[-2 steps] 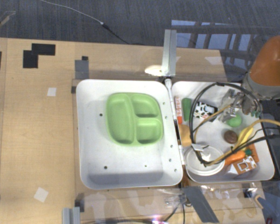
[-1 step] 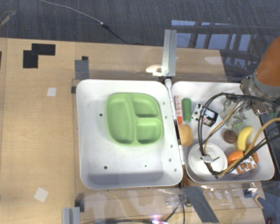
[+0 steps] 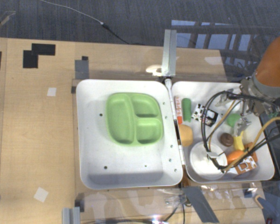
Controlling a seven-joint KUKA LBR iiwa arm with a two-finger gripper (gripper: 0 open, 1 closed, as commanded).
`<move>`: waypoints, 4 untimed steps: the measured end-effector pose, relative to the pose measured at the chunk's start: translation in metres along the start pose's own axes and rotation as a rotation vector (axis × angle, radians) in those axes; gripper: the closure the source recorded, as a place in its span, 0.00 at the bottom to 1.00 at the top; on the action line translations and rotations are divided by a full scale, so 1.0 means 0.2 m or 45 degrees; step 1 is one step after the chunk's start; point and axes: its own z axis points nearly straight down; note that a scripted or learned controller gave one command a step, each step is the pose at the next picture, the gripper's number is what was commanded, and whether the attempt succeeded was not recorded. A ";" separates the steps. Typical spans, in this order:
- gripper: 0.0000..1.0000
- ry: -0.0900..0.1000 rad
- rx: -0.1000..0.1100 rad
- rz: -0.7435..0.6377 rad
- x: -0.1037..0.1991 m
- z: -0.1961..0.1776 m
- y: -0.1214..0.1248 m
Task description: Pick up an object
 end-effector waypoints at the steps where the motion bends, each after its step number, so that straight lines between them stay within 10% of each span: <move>1: 0.00 -0.020 0.007 0.070 -0.18 0.15 0.32; 4: 0.00 -0.005 0.004 0.488 -0.26 0.17 0.50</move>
